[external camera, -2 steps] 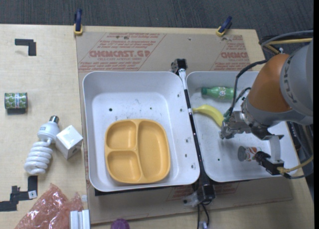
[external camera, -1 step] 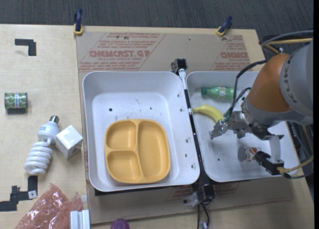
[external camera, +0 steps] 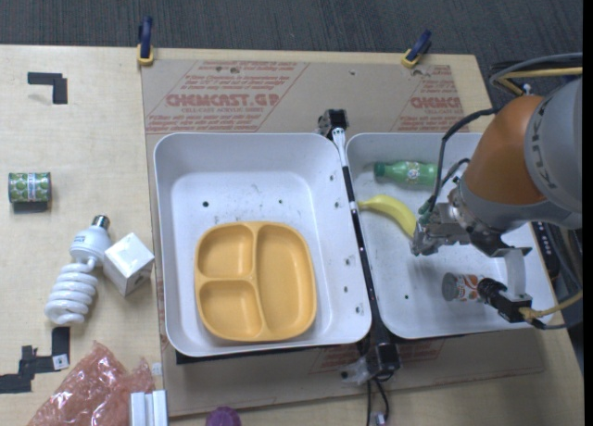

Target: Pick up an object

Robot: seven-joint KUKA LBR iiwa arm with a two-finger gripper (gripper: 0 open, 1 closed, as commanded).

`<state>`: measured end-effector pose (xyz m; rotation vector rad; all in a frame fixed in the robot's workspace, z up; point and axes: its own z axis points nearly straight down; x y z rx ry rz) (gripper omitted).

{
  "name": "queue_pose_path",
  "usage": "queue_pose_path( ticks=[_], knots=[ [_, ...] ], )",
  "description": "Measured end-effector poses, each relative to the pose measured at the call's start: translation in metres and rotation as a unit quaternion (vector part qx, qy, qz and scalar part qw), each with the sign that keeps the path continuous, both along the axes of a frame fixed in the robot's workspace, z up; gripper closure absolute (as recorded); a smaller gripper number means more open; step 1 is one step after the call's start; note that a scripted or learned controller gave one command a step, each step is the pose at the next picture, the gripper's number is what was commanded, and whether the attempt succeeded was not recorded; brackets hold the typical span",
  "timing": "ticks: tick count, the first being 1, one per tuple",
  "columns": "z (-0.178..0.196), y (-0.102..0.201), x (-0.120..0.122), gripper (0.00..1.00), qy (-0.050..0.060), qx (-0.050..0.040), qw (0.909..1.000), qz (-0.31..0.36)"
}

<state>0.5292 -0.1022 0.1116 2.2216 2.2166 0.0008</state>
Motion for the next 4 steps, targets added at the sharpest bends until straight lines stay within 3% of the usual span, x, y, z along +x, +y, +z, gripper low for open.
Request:
queue_pose_path(
  ticks=[1, 2, 3, 4],
  knots=[
    [0.000, 0.000, 0.000, 0.00, 0.000, 0.0001, 1.0000, 0.000],
    [-0.019, 0.010, -0.012, 0.00, 0.001, 0.0010, 1.0000, 0.000],
    [-0.009, 0.009, -0.011, 1.00, 0.000, 0.0006, 1.0000, 0.000],
    [-0.009, 0.009, -0.011, 0.00, 0.000, 0.0005, 1.0000, 0.000]
  ],
)
